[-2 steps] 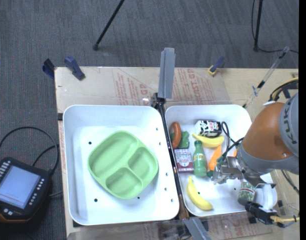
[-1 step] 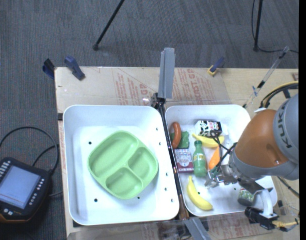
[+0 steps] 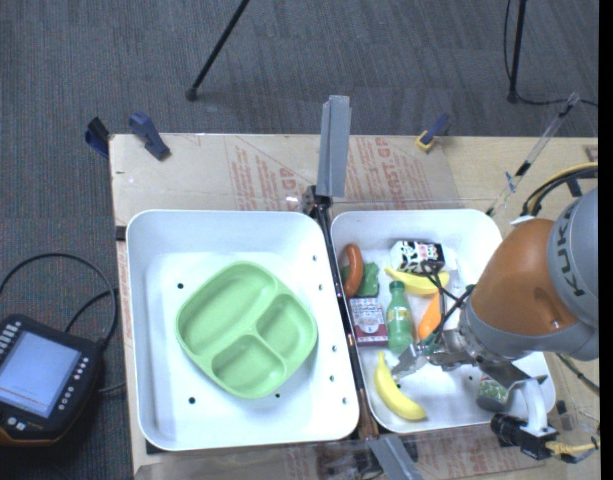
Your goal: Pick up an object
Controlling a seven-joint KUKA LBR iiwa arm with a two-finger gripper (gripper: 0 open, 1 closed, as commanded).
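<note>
The right bin (image 3: 483, 224) holds several toy foods. A yellow banana (image 3: 397, 392) lies near its front edge. A green bottle (image 3: 398, 314) stands beside an orange carrot (image 3: 429, 318) and a small red box (image 3: 367, 320). Further back are a second banana (image 3: 413, 281), a black-and-white carton (image 3: 418, 256), a brown sausage (image 3: 352, 265) and a small green piece (image 3: 370, 280). My gripper (image 3: 419, 356) hangs low in this bin, just above the front banana and just in front of the bottle and carrot. I see nothing held in it. The arm's orange band (image 3: 516, 290) hides the bin's right side.
The left bin (image 3: 151, 268) holds a green divided plate (image 3: 248, 328). A greenish object (image 3: 492, 394) lies at the right bin's front right corner, partly under the arm. A grey post (image 3: 334, 148) rises behind the bins. A tablet (image 3: 36, 373) lies on the floor at left.
</note>
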